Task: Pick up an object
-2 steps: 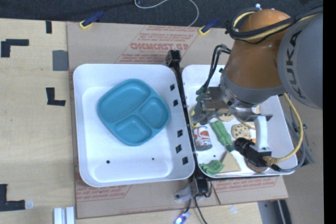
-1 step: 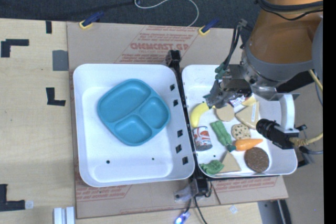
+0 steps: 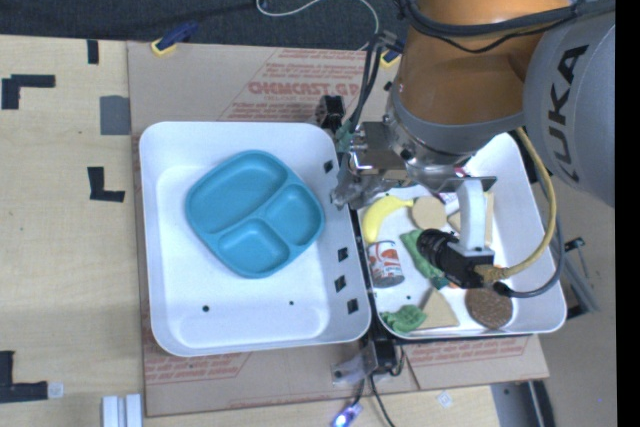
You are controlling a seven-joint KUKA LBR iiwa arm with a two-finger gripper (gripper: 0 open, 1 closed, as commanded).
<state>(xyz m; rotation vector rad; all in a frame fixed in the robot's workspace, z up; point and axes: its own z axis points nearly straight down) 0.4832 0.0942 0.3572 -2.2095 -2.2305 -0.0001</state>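
Blue divided plate (image 3: 255, 212) is showing smooth, matt plastic, white bins (image 3: 250, 313) are looking like smooth, lightly glossy plastic, cardboard sheet (image 3: 290, 85) beneath is reading matt, brown, papery

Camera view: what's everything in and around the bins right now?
left bin: one, white, bench left
divided plate: one, blue, in left bin
right bin: one, white, beside it
banana: one, yellow, right bin, upper left
small can: one, red-labelled, below the banana
green scrap: one, green, right bin's lower edge
disc: one, brown, right bin, lower right
cardboard sheet: one, brown, under both bins
arm: one, grey and orange, over right bin
gripper: one, metal, over right bin's upper left
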